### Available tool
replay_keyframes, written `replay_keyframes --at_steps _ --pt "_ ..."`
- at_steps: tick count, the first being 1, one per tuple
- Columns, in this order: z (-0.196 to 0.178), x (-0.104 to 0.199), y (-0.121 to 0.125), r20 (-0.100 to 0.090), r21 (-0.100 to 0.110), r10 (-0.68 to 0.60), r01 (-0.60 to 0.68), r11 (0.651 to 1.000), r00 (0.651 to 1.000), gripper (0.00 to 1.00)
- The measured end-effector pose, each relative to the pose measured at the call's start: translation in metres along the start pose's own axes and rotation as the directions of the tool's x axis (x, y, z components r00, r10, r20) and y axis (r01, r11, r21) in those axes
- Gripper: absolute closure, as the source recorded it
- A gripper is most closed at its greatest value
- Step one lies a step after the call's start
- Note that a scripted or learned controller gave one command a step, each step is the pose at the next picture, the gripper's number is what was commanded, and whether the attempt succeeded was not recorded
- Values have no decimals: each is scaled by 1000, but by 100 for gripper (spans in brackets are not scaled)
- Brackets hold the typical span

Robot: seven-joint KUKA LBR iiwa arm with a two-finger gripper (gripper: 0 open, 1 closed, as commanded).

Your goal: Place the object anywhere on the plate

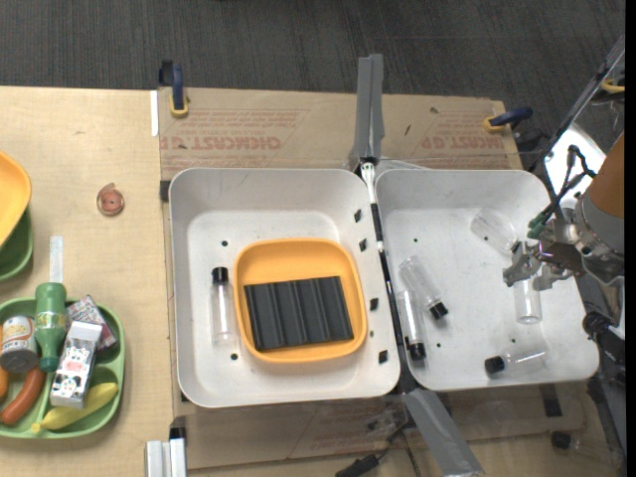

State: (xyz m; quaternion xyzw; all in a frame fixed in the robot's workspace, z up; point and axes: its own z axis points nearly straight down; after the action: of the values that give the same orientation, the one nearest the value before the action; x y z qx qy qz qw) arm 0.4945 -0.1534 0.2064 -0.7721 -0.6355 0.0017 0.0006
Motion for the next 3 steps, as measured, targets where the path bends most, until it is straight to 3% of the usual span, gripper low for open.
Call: replay_keyframes --at_steps 1,2,3 --pt "-19 -9 91 0 -1 -115 115 993 993 100" --pt "-22 -16 159 2 -3 -342 342 940 940 100" --pt "-54 -36 175 4 -5 -569 569 823 823 100"
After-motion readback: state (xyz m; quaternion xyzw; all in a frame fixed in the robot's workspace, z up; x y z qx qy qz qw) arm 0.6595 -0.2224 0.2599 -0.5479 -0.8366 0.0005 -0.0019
